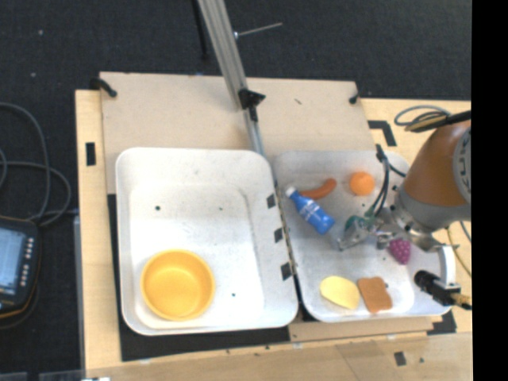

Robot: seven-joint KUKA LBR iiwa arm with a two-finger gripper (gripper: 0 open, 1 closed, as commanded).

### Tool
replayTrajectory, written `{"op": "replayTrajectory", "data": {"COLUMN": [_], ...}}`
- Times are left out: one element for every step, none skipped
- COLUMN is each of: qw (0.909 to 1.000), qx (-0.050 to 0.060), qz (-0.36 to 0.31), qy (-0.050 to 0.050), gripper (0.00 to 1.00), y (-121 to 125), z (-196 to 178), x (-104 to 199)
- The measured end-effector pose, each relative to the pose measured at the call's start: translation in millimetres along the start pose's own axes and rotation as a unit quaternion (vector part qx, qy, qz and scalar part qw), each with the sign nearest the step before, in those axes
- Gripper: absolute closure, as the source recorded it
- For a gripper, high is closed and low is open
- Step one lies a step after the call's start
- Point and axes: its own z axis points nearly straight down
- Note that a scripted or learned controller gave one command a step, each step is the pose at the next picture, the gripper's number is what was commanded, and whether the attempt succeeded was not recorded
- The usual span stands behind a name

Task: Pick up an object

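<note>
Nothing sits between the fingers of my gripper [353,232] as far as I can make out: it hangs low over the middle of the right bin [317,163], and whether its fingers are spread or closed I cannot tell at this slant. So I judge the pick not yet made, with the whole grasp and lift left to do. Nearest candidates are the blue bottle [311,212] just to its left and the purple grape cluster [400,250] close under the wrist. Further out lie an orange sausage-shaped piece [319,188], an orange ball [362,183], a yellow slice [340,292] and a brown toast-like piece [375,294] touching it. The arm crowds the grapes. A yellow bowl [178,283] sits in the left bin [190,181].
</note>
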Motion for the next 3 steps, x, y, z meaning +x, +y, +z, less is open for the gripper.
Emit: {"op": "replayTrajectory", "data": {"qw": [1.0,1.0,1.0], "qx": [-0.003,-0.005,-0.006], "qz": [0.002,0.002,0.002], "qy": [-0.001,-0.003,-0.003], "gripper": [1.0,1.0,1.0], "y": [2,-3,-10], "z": [-14,-65,-118], "x": [-2,-11,-18]}}
